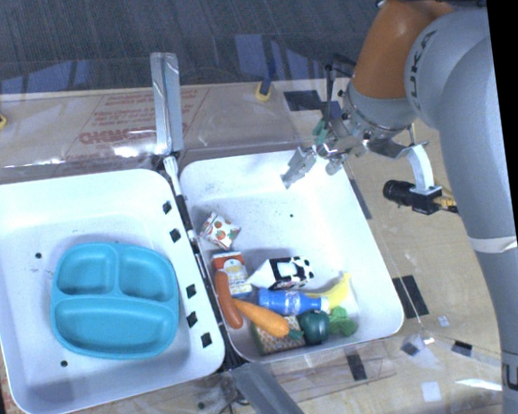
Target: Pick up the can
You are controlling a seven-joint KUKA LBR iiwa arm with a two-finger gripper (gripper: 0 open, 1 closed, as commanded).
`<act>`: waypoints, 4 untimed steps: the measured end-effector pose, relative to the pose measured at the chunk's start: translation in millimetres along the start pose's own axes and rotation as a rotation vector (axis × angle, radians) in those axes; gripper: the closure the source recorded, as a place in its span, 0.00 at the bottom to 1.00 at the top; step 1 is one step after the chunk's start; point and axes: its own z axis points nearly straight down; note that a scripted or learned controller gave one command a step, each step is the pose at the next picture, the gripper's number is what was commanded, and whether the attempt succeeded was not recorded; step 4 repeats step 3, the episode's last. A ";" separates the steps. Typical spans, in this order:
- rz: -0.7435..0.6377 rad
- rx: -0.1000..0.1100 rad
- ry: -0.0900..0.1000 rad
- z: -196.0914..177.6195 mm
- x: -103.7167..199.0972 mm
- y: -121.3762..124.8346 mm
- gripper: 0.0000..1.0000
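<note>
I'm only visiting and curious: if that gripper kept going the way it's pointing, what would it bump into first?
Probably the bare floor of the right bin. The gripper points down and leftward over its upper part, well above the clutter holding the can. Depth is hard to judge from one view.

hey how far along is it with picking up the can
Nothing looks done yet. The can lies in the right bin among the toy food, near the bin's left wall. The tool is up at the bin's far right corner, well apart from the can, with nothing in it. Left to do: move over the can, come down, grasp and lift.
</note>
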 end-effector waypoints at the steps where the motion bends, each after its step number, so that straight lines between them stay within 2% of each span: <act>1: 0.261 0.006 0.002 91.4 68.1 -11.6 0.00; 2: 0.069 0.001 0.000 102.2 99.7 30.3 0.00; 3: -0.137 0.001 -0.001 1.2 108.6 31.8 0.00; 4: -0.137 0.001 -0.001 1.2 108.6 31.8 0.00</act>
